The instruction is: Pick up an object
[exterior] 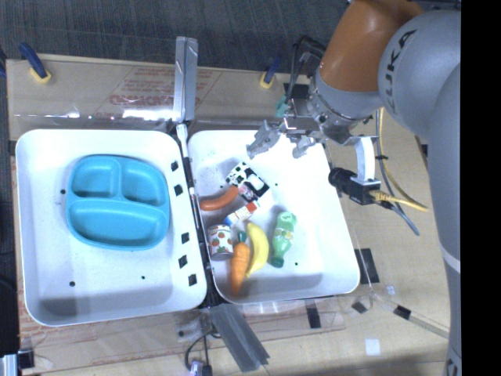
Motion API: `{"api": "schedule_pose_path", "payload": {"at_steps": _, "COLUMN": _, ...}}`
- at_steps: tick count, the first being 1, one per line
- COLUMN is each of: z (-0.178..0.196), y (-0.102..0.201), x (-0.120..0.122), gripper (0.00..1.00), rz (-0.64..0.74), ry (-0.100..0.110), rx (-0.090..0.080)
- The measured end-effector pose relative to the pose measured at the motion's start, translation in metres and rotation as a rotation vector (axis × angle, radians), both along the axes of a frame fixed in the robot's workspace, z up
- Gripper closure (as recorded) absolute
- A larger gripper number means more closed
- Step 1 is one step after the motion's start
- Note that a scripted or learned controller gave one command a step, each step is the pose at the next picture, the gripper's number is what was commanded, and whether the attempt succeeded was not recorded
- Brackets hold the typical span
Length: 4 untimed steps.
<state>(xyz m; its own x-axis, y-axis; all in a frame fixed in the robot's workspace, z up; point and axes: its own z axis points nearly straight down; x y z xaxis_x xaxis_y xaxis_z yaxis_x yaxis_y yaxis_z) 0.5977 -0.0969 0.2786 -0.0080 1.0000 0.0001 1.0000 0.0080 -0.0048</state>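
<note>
the hand [282, 139] hangs open and empty at the right bin's [338, 233] upper edge. the hot dog [218, 201], banana [257, 247] and carrot [239, 268] lie packed together, so a descent could clip two at once.

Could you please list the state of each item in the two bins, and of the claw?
Claw: open, above right bin, holding nothing.
Blue sectioned plastic tray: flat, left bin.
Green plastic bottle: lying down.
Yellow banana: lying against orange carrot.
Brown sausage: lying flat.
</note>
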Motion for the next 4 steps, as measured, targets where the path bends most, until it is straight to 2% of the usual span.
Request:
{"api": "schedule_pose_path", "payload": {"at_steps": 1, "z": -0.165, "y": -0.008, "x": 0.019, "gripper": 0.00, "rz": 0.196, "ry": -0.025, "rx": -0.004}}
{"api": "schedule_pose_path", "payload": {"at_steps": 2, "z": -0.154, "y": -0.010, "x": 0.020, "gripper": 1.00, "rz": 0.199, "ry": -0.027, "rx": -0.011}}
{"api": "schedule_pose_path", "payload": {"at_steps": 3, "z": -0.154, "y": -0.010, "x": 0.020, "gripper": 0.00, "rz": 0.200, "ry": -0.027, "rx": -0.011}}
{"api": "schedule_pose_path", "payload": {"at_steps": 4, "z": -0.107, "y": -0.005, "x": 0.038, "gripper": 0.00, "rz": 0.268, "ry": -0.003, "rx": 0.001}}
